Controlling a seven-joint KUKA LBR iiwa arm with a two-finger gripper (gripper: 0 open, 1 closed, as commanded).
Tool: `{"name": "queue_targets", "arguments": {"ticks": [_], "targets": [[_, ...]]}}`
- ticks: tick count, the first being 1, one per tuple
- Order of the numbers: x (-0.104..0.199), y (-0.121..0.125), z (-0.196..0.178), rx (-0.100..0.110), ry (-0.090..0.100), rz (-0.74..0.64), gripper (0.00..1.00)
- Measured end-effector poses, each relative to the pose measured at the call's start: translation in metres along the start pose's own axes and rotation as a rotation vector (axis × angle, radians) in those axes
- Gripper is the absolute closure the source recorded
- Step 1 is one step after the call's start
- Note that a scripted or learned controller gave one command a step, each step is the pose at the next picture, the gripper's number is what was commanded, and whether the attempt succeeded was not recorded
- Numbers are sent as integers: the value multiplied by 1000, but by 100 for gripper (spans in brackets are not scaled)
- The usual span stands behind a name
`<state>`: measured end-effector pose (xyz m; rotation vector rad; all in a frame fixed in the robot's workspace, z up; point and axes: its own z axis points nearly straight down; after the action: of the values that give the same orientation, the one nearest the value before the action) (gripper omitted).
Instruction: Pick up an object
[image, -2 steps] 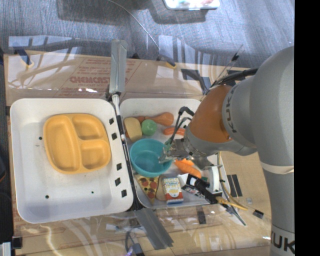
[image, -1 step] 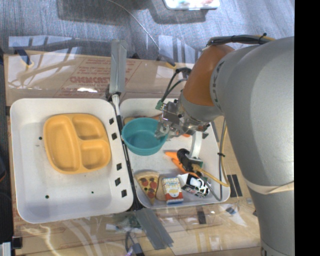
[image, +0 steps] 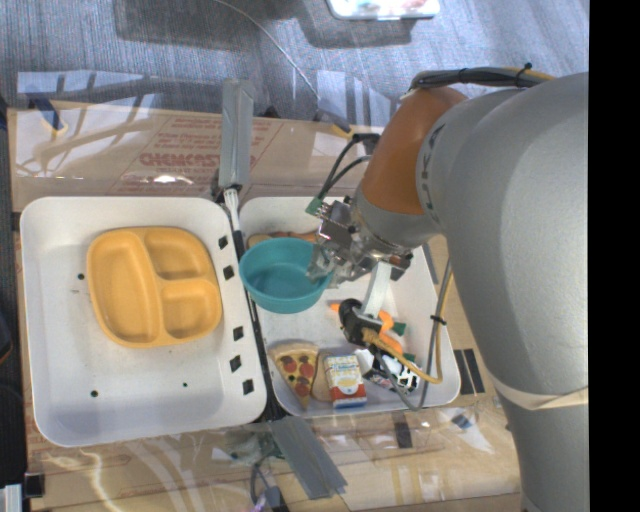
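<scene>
A teal bowl (image: 280, 278) hangs at the left side of the right bin (image: 447, 375), its left edge reaching over the wall between the two bins. My gripper (image: 326, 262) comes down from the right onto the bowl's right rim. It is shut on that rim, one finger inside the bowl and one outside. The grey arm with its orange band covers the right part of this bin.
A yellow divided plate (image: 152, 283) lies in the left bin (image: 60, 400). At the front of the right bin lie a pizza slice toy (image: 295, 368), a small carton (image: 344, 381), an orange item (image: 388, 328) and a black-and-white toy (image: 402, 376). A brown thing (image: 268, 240) peeks out behind the bowl.
</scene>
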<state>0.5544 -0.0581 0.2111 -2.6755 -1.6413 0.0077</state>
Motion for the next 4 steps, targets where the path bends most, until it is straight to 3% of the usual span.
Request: {"name": "queue_targets", "arguments": {"ticks": [1, 2, 3, 4], "targets": [[-25, -74, 20, -3, 3, -69, 100], [-24, -74, 11, 1, 4, -76, 100], [-89, -42, -17, -2, 1, -95, 100], [-78, -49, 18, 6, 1, 406, 100]]}}
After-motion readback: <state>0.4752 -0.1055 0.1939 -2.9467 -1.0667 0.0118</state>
